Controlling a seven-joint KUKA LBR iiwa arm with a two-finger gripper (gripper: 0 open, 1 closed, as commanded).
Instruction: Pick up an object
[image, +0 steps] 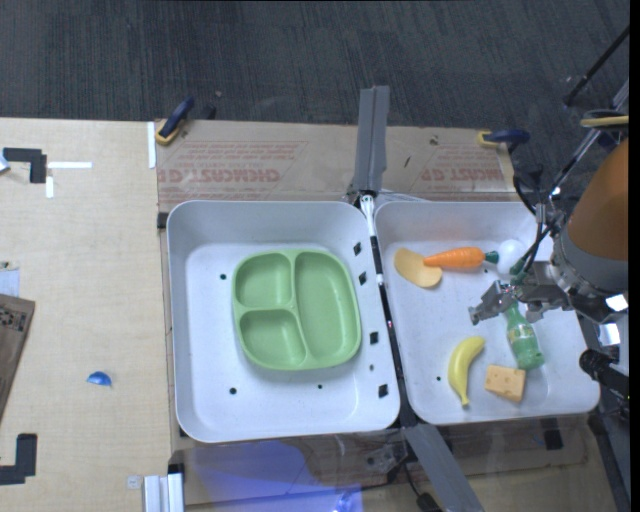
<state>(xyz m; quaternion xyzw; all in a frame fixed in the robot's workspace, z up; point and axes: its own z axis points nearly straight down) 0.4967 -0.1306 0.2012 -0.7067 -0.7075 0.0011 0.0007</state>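
My gripper (492, 303) hangs over the middle of the right bin (430, 400), its fingers spread open with nothing between them. A green bottle (523, 343) lies just to the right of and below the fingertips, partly under the wrist. An orange carrot (455, 259) lies at the back of the bin, with a pale yellow slice (415, 268) touching its left end. A small banana (463, 366) and a block of cheese (506, 383) lie near the front. A white round object (510, 253) sits to the right of the carrot.
The left bin (200, 400) holds a green divided plate (297, 308). A grey divider bar (372, 140) rises between the bins at the back. The arm's orange band (605, 205) and cables stand over the right bin's right side.
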